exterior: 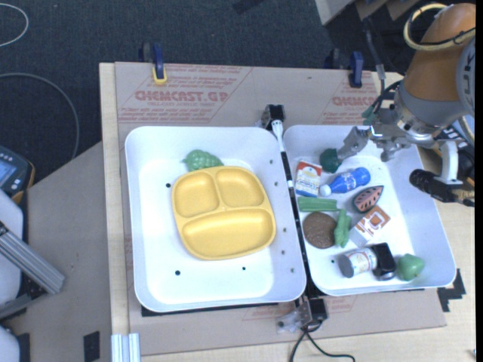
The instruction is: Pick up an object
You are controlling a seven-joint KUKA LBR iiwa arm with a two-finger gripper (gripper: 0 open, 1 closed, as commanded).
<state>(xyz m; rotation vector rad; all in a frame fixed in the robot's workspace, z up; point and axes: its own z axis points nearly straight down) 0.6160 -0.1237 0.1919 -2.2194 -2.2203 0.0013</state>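
Dark carpet surrounds the brown cardboard-covered surface (226,89), clamped at its far edge, and on it I see two shallow white plastic bins side by side. Starting at the left bin (147,232), a glossy yellow three-compartment plastic tray (223,211) lies flat near the middle, with a small crumpled green leafy toy (201,159) touching its far rim. In the right bin (430,232) the clutter begins: a small red-and-white carton (308,179), a flat brown disc (319,229), a green stick (317,204), then a smooth blue plastic bottle with a white cap (347,181), its long axis running left-down to right-up. That bottle lies just below and slightly left of my gripper (370,143), which hangs over the bin's far edge with its grey fingers spread apart and empty. I judge the bottle the nearest candidate; a short drop toward me, fingers turned across its axis, should do.
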